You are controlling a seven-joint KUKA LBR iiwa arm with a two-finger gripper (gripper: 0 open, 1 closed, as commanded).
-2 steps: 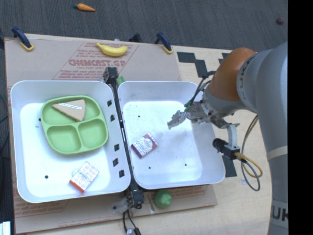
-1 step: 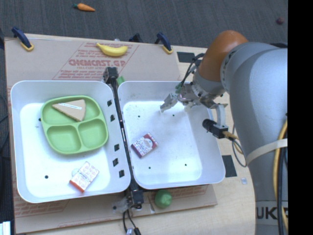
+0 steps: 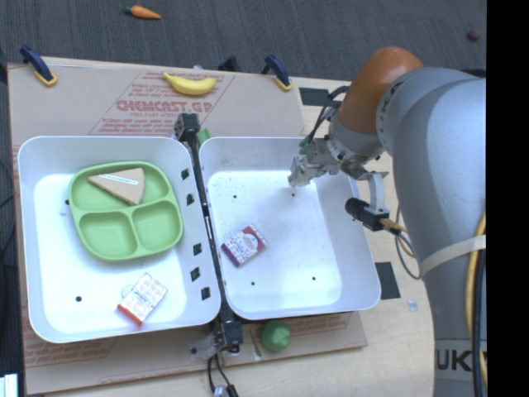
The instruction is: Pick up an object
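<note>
I see the arm [image 3: 430,155] filling the right side, grey with its orange band near the top. Under everything lies the tabletop [image 3: 83,98], covered in printed cardboard. On it sit the left bin [image 3: 41,304] and the right bin [image 3: 347,279], touching along their shared edge. In the left bin rests a green divided tray [image 3: 124,222] with a wedge of sandwich [image 3: 121,184] in its upper compartment. The hand [image 3: 299,176] hangs over the upper part of the right bin; I cannot tell how it is set. A red-and-white packet [image 3: 244,245] lies well apart from it, in the right bin's lower left. A similar packet [image 3: 142,297] lies in the left bin below the tray. A banana [image 3: 190,82] rests on the cardboard above the bins, and a green ball [image 3: 276,335] sits below the right bin.
</note>
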